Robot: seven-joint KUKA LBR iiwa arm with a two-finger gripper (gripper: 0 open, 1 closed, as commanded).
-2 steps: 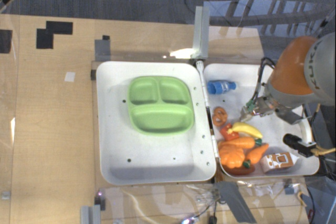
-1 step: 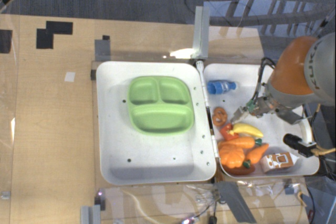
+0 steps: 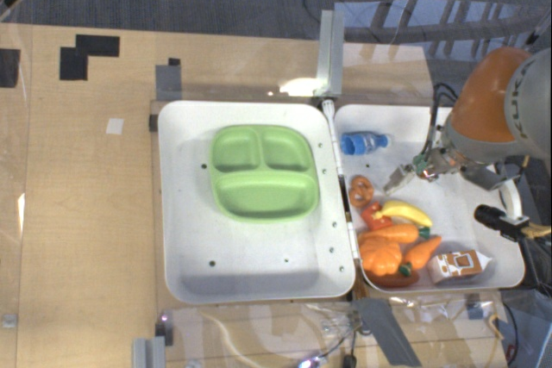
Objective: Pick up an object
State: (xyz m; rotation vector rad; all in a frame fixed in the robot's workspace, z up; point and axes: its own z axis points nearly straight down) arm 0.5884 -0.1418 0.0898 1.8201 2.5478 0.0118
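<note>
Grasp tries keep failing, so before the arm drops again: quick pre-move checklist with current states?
1. Gripper free of any object: ok, nothing seen between its tips.
2. Finger opening: cannot tell.
3. Targets present in right bin: ok; blue bottle, banana, carrot, small carton.
4. Isolated target: ok, the bottle lies apart; the banana and carrot sit in a tight cluster.
5. Gripper over a target: not ok, it is above bare bin floor.
6. Green divided tray in left bin: ok, apart from the arm.

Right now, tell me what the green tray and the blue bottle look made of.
Green divided tray: looks like moulded plastic, matte, uniform colour, soft rounded compartment edges. Blue bottle: probably translucent plastic, with a slight sheen; too small to be sure.
</note>
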